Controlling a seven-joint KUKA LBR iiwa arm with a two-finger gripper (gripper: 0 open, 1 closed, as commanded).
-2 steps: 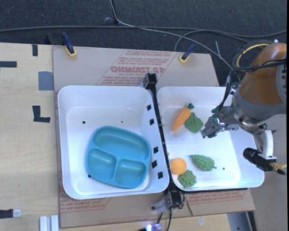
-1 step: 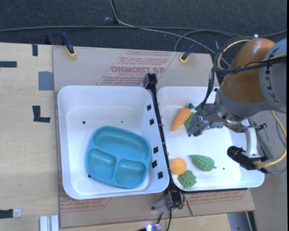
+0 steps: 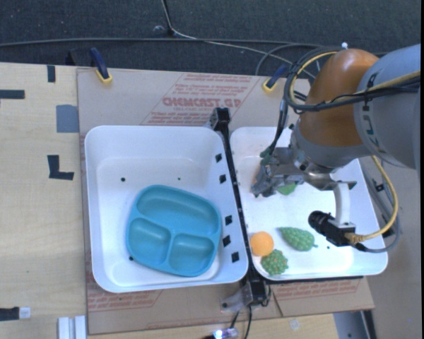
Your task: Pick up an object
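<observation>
Two white bins sat side by side on the bench. The left bin (image 3: 99, 189) held a blue divided tray (image 3: 174, 229), lying flat toward its front. The arm (image 3: 353, 104) reached in from the right over the right bin (image 3: 367, 263), with the gripper (image 3: 268, 182) low near that bin's left wall. A green object (image 3: 288, 187) sat just beside the fingertips; whether the fingers were spread or closed on it could not be determined. Nearer the front of the right bin lay an orange ball (image 3: 261, 244), a green bumpy piece (image 3: 274, 262) touching it, and a green leafy item (image 3: 297, 238) just beside them.
</observation>
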